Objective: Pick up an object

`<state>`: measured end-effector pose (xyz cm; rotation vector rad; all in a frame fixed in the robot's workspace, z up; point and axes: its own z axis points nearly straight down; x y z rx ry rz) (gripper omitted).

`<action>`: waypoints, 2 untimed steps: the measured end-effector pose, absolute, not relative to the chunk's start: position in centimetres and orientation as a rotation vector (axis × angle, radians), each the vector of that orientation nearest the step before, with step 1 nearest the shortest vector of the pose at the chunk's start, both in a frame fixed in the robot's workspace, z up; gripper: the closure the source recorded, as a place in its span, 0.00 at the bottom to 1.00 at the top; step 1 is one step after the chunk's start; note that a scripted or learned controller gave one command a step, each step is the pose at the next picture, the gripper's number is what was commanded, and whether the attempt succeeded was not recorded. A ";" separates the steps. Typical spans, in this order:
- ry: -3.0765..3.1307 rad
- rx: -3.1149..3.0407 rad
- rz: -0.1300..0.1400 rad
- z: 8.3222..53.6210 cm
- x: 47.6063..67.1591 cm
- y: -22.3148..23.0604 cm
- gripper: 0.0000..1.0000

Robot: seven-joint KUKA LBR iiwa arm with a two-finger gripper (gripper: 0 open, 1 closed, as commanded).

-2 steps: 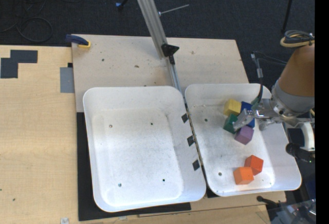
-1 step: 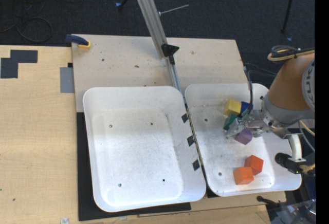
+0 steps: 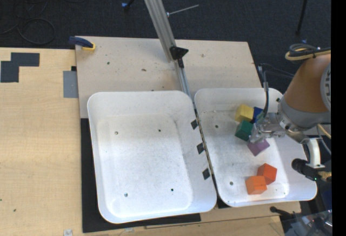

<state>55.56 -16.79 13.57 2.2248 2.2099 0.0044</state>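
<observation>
Down on the bench sit two white bins; the left bin (image 3: 141, 156) and the right bin (image 3: 227, 175). Blocks (six or so) lie in the right one. The gripper (image 3: 263, 131) hangs over the purple block (image 3: 258, 146) near that bin's right edge, beside the green block (image 3: 244, 131); I cannot tell its grip.

Even, diffuse overhead light; the two shallow white bins (image 3: 143, 205) look bright without glare, shadows are faint, and detail is slightly soft.

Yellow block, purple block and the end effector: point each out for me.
yellow block (image 3: 244, 112), camera view, top face.
purple block (image 3: 258, 146), camera view, upper face.
end effector (image 3: 263, 132), camera view, between its fingertips.
</observation>
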 end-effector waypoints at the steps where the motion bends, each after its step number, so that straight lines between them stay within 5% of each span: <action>1: 2.222 2.219 0.002 18.7 55.0 -16.0 1.00; 2: 2.221 2.217 0.004 24.0 55.2 -16.1 1.00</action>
